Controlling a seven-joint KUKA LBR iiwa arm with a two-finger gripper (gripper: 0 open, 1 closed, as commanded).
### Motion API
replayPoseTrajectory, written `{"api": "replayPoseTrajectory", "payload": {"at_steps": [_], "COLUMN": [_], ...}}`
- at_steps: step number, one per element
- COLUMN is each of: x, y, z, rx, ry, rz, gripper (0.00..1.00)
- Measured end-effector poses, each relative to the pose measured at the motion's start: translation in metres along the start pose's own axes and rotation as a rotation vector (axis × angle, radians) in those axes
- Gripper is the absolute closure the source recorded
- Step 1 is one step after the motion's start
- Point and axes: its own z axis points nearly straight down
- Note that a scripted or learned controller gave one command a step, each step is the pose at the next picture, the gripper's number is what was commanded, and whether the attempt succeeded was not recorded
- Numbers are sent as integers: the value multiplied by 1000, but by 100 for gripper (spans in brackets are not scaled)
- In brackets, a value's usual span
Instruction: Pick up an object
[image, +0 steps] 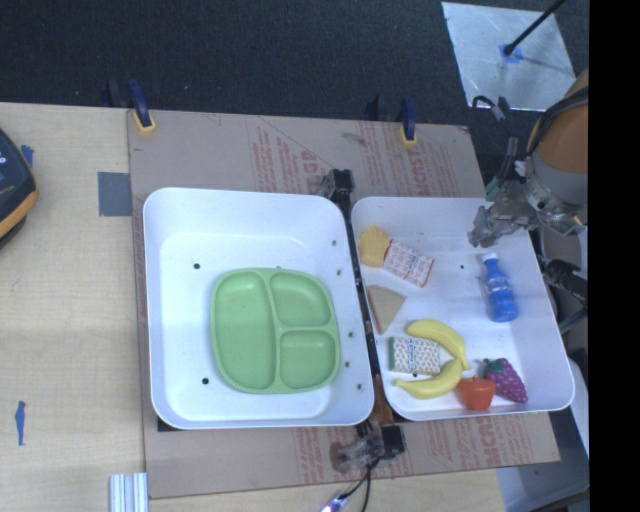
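Fingers: I cannot tell how they stand (too blurred and dark from here).
Gripper (487, 228): over the right bin's (452, 207) far right corner, nothing visibly held.
Blue bottle (498, 290): lying just beside the gripper, nearer the camera.
Bananas (438, 358): two, curled around a small printed packet (416, 354).
Red pepper (476, 393) and purple grapes (508, 380): touching, near corner.
Cheese wedge (383, 304), yellow block (373, 245), pink-print packet (409, 264): by the left wall.
Left bin (180, 240): holds a green divided plate (273, 330).
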Motion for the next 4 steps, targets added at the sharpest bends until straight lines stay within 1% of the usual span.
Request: {"api": "replayPoseTrajectory", "payload": {"at_steps": [1,2,3,4], "x": [-18,-17,-11,-6], "y": [-20,20,-71,-12], "z": [-17,70,-49,63], "rx": [3,4,0,5], "ry": [2,1,0,1], "rz": [0,-4,0,-3], "gripper": [0,0,0,0]}}
